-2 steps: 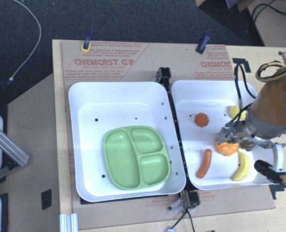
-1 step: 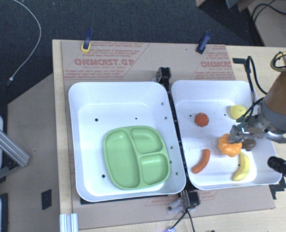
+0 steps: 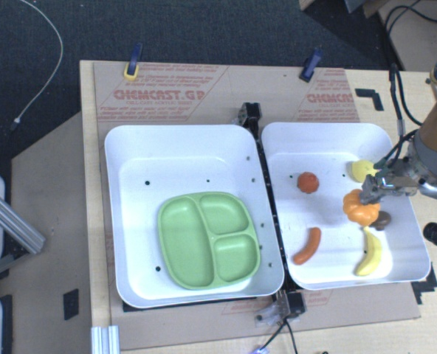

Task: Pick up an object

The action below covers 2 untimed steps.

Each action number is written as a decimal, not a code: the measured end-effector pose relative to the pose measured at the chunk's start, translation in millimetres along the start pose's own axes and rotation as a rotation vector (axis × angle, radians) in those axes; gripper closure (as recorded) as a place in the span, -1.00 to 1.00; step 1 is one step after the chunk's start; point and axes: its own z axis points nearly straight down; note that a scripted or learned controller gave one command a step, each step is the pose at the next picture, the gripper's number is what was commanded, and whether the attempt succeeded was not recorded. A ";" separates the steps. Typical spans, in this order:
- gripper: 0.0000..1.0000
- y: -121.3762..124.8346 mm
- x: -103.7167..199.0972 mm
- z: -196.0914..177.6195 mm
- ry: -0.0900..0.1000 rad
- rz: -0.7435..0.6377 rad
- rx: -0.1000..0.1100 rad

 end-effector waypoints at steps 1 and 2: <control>1.00 1.9 -0.4 -52.3 0.000 0.000 -0.002; 1.00 15.0 42.4 -52.7 0.003 -0.004 0.004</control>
